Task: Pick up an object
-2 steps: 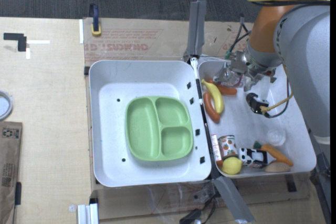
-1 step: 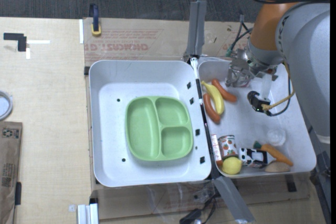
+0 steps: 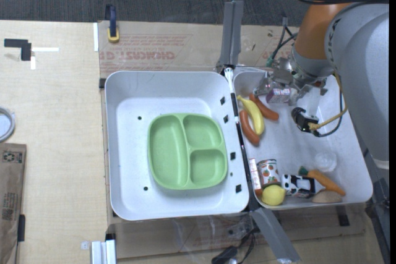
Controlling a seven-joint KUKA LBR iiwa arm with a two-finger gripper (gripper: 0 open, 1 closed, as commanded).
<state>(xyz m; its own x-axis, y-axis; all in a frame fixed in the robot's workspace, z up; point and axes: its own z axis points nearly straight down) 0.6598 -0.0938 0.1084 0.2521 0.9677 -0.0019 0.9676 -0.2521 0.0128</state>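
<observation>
Objects for picking are lying in the right bin (image 3: 346, 133), crowded toward its left wall and lower edge, which is leaving the middle of that bin bare for the arm to work in. Largest in the frame, the arm (image 3: 352, 28) is reaching in from the upper right and bending down over the bin's upper end. The left bin (image 3: 117, 133) is carrying a green tray (image 3: 187, 150) at its centre, likely as a drop-off place. On the table (image 3: 49, 102), both bins are sitting side by side. The end effector (image 3: 281, 91) is hanging at the right bin's upper part, just above and right of the banana (image 3: 253, 115) and two sausages (image 3: 249, 128); whether it is wide or narrow I cannot tell. Along the lower edge a can (image 3: 267, 172), lemon (image 3: 273, 195), toy cow (image 3: 296, 184) and carrot (image 3: 326, 180) are clustering.
</observation>
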